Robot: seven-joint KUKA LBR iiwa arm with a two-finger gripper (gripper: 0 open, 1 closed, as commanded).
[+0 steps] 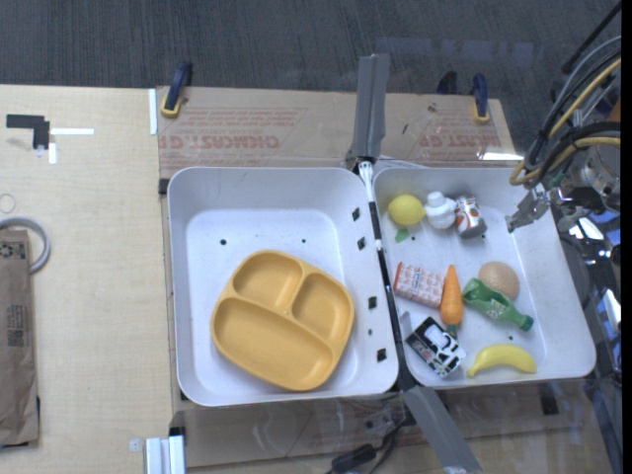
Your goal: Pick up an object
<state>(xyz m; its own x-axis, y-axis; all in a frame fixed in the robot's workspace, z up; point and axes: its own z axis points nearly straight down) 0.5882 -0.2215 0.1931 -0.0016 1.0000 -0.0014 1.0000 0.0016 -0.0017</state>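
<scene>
**A:** Where is the gripper (526, 212)?

**B:** At the right rim of the right bin (559, 255), over its upper right corner. It shows as a small metal tip at the end of the arm (592, 181). How far it is parted I cannot tell, and I see nothing between its tips.

**A:** What lies nearest to it?

**B:** Just to its left, a small can (469, 217) lying tilted, touching a white toy figure (440, 211). Further left, a yellow lemon (406, 210) with a green leaf by it.

**A:** And below the gripper?

**B:** Down and a little to the left, a tan round thing (501, 278), with a green bottle (497, 304) lying against its lower side. Left of those, an orange carrot (451, 295) lying lengthwise, just beside a pink and white packet (419, 283). Furthest down, a banana (502, 360) near the bin's lower wall, and to its left a black and white packet (434, 346).

**A:** Is any of them off the floor of the bin?

**B:** No, all lie on it, apart from the gripper.

**A:** The other bin?

**B:** The left bin (197, 205) is well to the gripper's left and holds a yellow divided plate (284, 319) with three compartments, lying flat. Both bins rest on the worktop (79, 265); behind them is a sheet of brown cardboard (257, 131).
</scene>
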